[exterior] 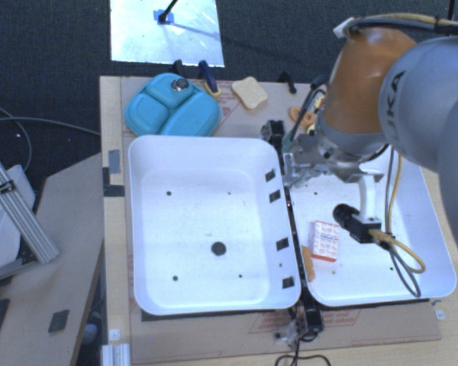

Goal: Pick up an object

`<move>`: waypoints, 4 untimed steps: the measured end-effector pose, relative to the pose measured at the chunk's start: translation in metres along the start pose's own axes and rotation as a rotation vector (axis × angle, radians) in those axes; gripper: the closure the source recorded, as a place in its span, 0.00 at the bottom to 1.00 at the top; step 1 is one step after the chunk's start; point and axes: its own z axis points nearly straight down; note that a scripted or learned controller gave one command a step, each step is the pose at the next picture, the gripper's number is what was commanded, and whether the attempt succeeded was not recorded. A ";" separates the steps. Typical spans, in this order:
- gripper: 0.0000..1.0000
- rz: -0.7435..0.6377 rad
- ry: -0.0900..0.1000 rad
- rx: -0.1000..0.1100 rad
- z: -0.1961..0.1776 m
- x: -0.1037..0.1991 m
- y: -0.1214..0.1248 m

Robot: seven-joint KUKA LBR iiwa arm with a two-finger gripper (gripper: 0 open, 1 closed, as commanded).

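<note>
**One little packet waits near the claw**

One small red and white packet (326,241) lies flat on the floor of the bin on the arm's side (431,227). It looks light, like thin card with something small inside. It would likely bend or crush if squeezed hard, and its flat top gives little to grab. The best place to take hold is probably across its two long sides, near the middle, with a gentle squeeze.

The claw (292,166) hangs over the far corner of that same bin, right by the shared wall (287,218) between the two bins. The big grey and orange wrist covers most of it, so nobody can tell if the claw is open or closed.

The packet is near the claw but not touching it. From the claw, it lies toward the front of the bench and a bit toward the side the arm comes from. A thin orange stick (308,264) lies just beside the packet, by the shared wall, farther from the claw than the packet is. A small dark round thing (218,248) rests in the other bin (160,166), across the wall and well apart from the claw.

The claw would need to move over the packet and go down to pick it up.
</note>
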 end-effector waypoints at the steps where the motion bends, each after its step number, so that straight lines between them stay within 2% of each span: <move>1: 1.00 0.001 -0.001 0.004 0.065 0.052 0.105; 2: 1.00 0.002 -0.001 0.010 0.116 0.088 0.103; 3: 1.00 0.002 -0.001 0.014 0.164 0.121 0.054; 4: 1.00 0.007 -0.001 0.016 0.161 0.133 -0.040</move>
